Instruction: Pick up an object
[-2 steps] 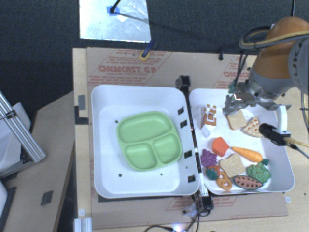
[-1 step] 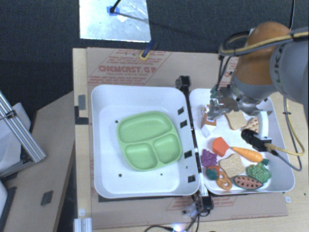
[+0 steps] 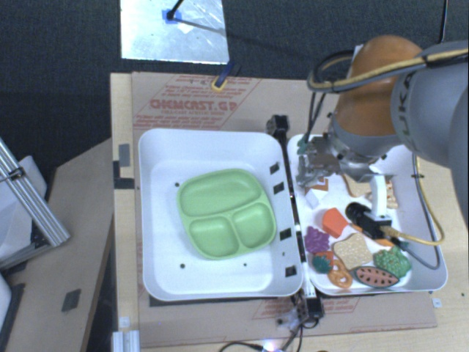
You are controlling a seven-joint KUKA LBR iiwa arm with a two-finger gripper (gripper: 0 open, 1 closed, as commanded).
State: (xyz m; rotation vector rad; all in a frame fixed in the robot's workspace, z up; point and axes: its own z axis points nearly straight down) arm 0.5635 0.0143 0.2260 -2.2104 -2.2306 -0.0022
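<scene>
nearest you, along the front wall of the right bin [image 3: 419,276], lie a watermelon slice [image 3: 372,276], a pretzel [image 3: 338,274] and a green broccoli head [image 3: 393,261], all packed close together. just behind them a slice of bread [image 3: 352,249] touches the pretzel and sits beside a purple bunch of grapes [image 3: 317,239], which lies against the bin's left wall. an orange block [image 3: 334,221] rests just behind the grapes and the bread. farther back, the gripper [image 3: 311,170] hangs low over the bin's left rear part, close to the wall next to the left bin [image 3: 161,218], behind the orange block and apart from it. you cannot tell whether it is spread or pressed together. the arm's grey and orange bulk covers the bin's far right corner and partly hides a pale brown piece [image 3: 357,188]. in the left bin a green divided plate [image 3: 223,211] lies in the middle. beyond both bins you see a printed cardboard sheet [image 3: 194,101], and farthest off a silvery sheet [image 3: 174,20].
</scene>
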